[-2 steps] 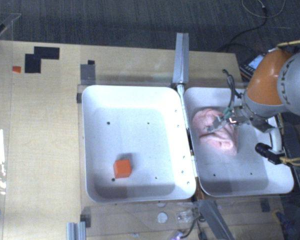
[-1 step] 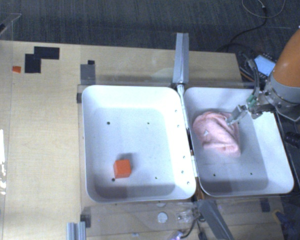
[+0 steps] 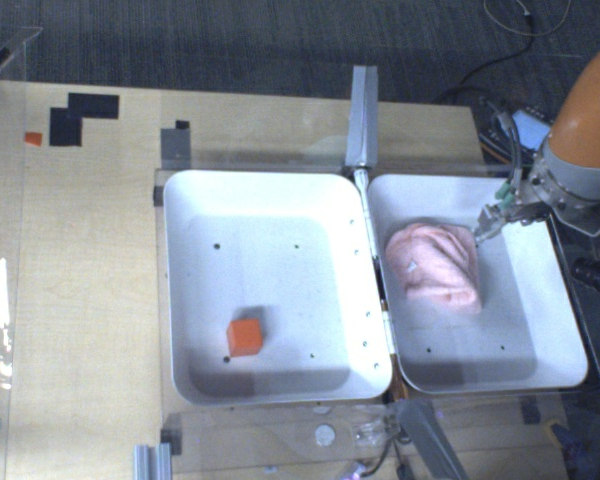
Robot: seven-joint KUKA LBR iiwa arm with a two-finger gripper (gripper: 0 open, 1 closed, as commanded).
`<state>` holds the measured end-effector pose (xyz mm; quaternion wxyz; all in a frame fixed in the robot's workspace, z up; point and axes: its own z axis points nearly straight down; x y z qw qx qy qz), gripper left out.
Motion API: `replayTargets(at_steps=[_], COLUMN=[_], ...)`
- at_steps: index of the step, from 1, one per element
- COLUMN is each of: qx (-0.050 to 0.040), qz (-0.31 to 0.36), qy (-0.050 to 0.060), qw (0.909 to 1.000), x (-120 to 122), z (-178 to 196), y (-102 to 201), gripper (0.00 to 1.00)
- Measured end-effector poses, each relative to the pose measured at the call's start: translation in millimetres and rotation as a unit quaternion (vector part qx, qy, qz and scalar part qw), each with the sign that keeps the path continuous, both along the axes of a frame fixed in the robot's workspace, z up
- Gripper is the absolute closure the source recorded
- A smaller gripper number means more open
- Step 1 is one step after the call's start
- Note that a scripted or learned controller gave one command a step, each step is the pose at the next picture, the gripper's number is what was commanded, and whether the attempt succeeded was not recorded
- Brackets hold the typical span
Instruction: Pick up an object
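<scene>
A crumpled pink cloth lies in the middle of the right bin. A small orange block sits near the front of the left bin, left of centre. My gripper reaches in from the right and hangs at the cloth's upper right edge, very close to it or touching it. Nothing shows as lifted. The arm's orange band is at the far right.
A grey metal post stands behind the seam between the two bins. Black blocks and a tiny orange square lie on the wooden bench at the upper left. Cables run at the upper right.
</scene>
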<state>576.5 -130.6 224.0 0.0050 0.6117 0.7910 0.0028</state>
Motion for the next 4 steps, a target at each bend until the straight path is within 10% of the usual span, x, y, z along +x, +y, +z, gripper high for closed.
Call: replayTargets(at_steps=[1,2,3,4], qx=[0.0000,0.0006,-0.0020,-0.0013], qz=[0.000,0.023,0.042,0.043], qy=[0.000,0.001,-0.004,-0.008], qw=[1.0000,0.9997,0.9991,0.9991], x=[0,25,15,18], z=[0,-127,-133,-122], y=[0,-14,4,5], gripper=[0.00,0.00,0.00,1.00])
